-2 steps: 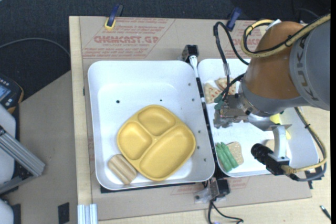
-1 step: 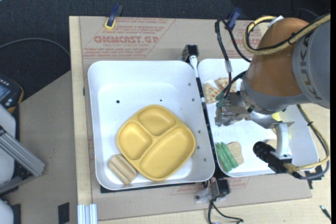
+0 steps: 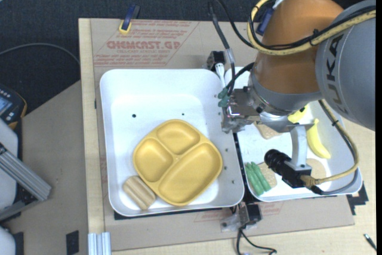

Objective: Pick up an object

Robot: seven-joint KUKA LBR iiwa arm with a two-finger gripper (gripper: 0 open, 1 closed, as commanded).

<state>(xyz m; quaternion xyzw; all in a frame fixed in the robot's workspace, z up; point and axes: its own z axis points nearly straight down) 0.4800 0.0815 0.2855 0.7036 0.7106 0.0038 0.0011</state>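
Camera view: the arm reaches in from the right of the frame and covers most of the right bin. The gripper hangs at the centre of the frame, over the seam between the 2 bins, and its tip is tucked under the wrist, so I cannot tell whether it is open or closed. Nothing shows in its grasp.

The nearest things to pick lie in the right bin. A tan flat piece sits just right of and below the gripper, partly under the wrist. A bundle of green sticks lies further down the frame, near the bin's left wall, its long axis running top to bottom. A banana lies well to the right, also lengthwise up and down, slightly tilted.

In the left bin, a yellow plate with 3 compartments lies down and left of the gripper, with a wooden block touching its lower left edge. The shortest move, I judge, is down and right to the tan piece.
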